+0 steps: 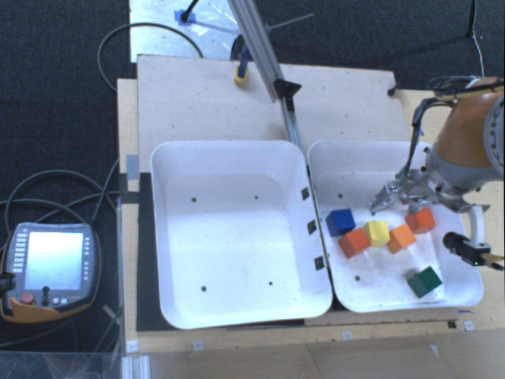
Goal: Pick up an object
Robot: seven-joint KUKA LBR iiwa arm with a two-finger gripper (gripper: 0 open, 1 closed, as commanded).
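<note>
Several small cubes lie in the right bin [347, 160]: a blue cube [341, 221], an orange cube [354, 242], a yellow cube [378, 233], a second orange cube [401, 238], a red-orange cube [420, 219] and a green cube [425, 281]. My gripper [394, 203] hangs over the right bin's middle, just behind the yellow and orange cubes and beside the red-orange one. It looks open, with nothing between its fingers. The arm's grey and orange wrist [465, 144] covers the bin's far right corner.
The left bin [166, 212] stands next to the right one, their walls touching. A slanted metal pole [256, 34] rises behind the bins. A teach pendant [47, 271] lies far left. A black part [465, 249] of the arm overhangs the right bin's edge.
</note>
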